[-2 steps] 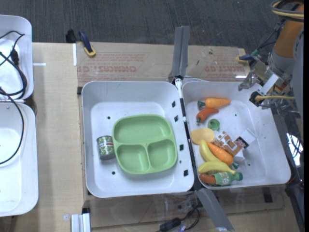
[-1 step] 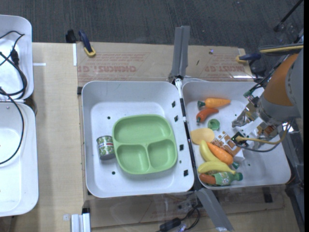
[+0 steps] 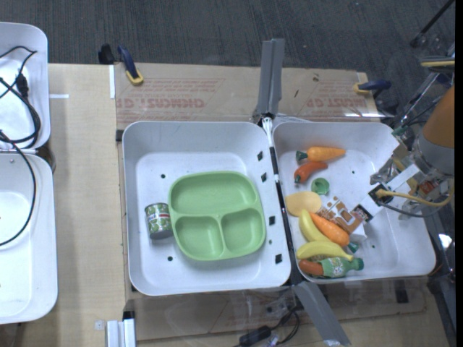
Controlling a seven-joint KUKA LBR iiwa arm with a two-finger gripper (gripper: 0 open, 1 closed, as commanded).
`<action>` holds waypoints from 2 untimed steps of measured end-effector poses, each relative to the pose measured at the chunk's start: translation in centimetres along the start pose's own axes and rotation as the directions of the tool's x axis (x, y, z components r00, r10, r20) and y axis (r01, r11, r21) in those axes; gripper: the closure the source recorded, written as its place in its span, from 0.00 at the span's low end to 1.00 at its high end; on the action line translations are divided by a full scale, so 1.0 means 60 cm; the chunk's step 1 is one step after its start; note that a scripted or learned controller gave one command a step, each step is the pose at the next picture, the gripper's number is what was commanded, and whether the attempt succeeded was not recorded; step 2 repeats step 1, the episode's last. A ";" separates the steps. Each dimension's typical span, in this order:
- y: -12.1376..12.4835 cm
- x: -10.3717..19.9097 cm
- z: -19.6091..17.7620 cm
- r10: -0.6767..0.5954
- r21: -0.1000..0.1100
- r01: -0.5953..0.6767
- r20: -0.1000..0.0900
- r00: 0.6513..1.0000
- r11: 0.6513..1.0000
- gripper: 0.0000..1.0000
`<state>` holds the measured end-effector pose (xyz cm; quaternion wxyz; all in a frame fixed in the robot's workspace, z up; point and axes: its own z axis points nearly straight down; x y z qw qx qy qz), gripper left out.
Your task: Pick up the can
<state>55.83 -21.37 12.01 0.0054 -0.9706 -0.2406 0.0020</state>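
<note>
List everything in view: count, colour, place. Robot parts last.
can: 1, green label, left bin, left of plate
plate: 1, green, left bin middle
carrots: 2, orange, right bin, one at back, one mid-pile
red-orange vegetable: 1, right bin, below back carrot
round thing: 1, green, right bin, left-middle
pale item: 1, yellow, beside round thing
bananas: 2, yellow, right bin, left front
bottle: 1, green, lying at right bin front
packet: 1, brown-white, right bin middle
bins: 2, white, side by side
clamps: 2, blue, bench back edge
gripper: 1, over right bin's right side
arm: 1, orange band, right edge
</note>
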 end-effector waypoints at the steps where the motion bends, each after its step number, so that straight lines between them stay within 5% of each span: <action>1: 0.043 0.123 0.048 0.271 -0.010 -0.271 -0.001 0.963 0.963 0.00; 2: 0.043 0.123 0.048 0.271 -0.010 -0.271 -0.001 0.963 0.963 0.00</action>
